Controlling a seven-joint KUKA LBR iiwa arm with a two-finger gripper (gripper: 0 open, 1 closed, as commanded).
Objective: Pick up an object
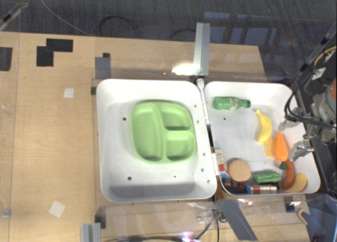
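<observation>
Two white bins: left bin (113, 130) with one green divided plate (160, 131); right bin (237, 130) with one green bottle (230, 103), one banana (264, 126), one carrot (281, 147), plus a crowded cluster along the near edge, perhaps six pieces. Open floor mid-bin, left of the banana. Gripper (297, 138) at the right rim, fingers spread with nothing between them, carrot just beside them to the left.

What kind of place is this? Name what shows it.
Probably a robot-grasping test bench in a lab: two white bins on a wooden bench, toy food like a banana, a green divided plate, and the gripper.
</observation>
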